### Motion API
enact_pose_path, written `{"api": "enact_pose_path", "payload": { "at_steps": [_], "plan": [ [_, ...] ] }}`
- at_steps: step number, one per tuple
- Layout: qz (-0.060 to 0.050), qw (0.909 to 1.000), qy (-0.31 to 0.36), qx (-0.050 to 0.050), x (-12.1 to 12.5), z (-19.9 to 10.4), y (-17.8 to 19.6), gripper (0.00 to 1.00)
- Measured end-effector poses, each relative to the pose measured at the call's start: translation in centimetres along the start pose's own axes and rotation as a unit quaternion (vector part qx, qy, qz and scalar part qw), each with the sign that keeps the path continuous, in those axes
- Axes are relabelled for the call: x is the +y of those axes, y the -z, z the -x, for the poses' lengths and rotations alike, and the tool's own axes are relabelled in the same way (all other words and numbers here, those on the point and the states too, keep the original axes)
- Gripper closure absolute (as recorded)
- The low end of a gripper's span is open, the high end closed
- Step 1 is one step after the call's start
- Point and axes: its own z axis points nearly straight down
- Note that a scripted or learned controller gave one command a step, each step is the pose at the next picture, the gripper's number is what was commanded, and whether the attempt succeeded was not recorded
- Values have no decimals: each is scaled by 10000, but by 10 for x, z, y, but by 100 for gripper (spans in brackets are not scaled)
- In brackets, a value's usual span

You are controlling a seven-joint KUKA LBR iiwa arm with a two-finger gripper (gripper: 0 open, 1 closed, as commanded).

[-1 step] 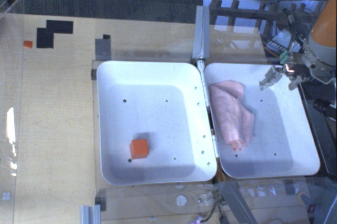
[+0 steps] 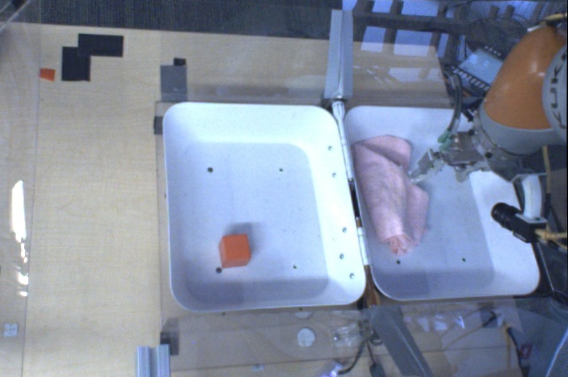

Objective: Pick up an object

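From above, the pale wooden surface [image 2: 89,233] carries two shallow white bins side by side. The left bin [image 2: 253,131] holds one small orange block [image 2: 235,250] toward its 7 o'clock corner. The right bin [image 2: 479,264] holds a crumpled pink cloth [image 2: 389,193] along its 9 o'clock side. The claw [image 2: 441,161] sits just at the cloth's 3 o'clock edge; whether it is open or closed cannot be told. No readable writing shows.

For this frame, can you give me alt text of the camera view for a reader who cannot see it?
The gripper sits at the right edge of a pink cloth lying in the right bin, the grey and orange arm reaching in from the right. An orange block rests in the left bin.
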Motion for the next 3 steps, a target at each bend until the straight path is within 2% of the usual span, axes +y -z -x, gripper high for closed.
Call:
{"api": "enact_pose_path", "payload": {
  "at_steps": [1, 2, 3],
  "plan": [
    [69, 9988, 490, -17, -11, -19, -48, 0],
    [86, 9976, 693, -27, -17, -50, -47, 0],
    [125, 9974, 707, -14, -13, -52, -34, 100]
  ]
}}
